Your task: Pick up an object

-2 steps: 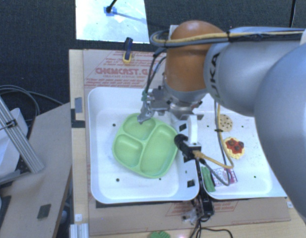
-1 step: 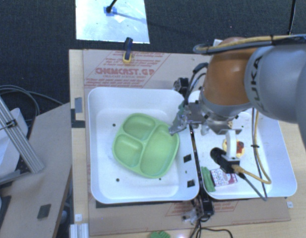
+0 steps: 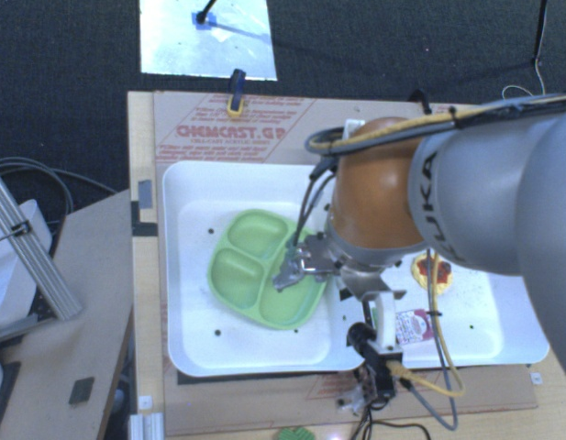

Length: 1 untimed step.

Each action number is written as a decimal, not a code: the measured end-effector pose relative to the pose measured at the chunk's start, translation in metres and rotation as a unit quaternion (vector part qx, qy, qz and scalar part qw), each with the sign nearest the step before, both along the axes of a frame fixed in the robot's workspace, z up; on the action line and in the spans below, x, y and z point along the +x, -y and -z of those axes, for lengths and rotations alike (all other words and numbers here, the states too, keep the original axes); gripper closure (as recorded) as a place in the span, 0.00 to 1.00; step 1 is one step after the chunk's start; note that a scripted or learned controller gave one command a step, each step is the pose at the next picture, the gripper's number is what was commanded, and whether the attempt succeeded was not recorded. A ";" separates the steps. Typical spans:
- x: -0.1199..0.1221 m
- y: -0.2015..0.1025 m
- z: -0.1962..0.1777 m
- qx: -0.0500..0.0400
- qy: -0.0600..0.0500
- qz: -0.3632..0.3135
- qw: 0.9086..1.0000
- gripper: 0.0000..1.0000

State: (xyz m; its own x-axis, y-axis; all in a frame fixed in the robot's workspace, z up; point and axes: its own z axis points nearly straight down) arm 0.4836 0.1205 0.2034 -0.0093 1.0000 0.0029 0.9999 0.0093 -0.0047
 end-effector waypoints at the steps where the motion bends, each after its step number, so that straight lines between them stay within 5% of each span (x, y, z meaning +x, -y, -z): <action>1: 0.003 0.073 0.020 -0.002 0.002 0.007 1.000 0.00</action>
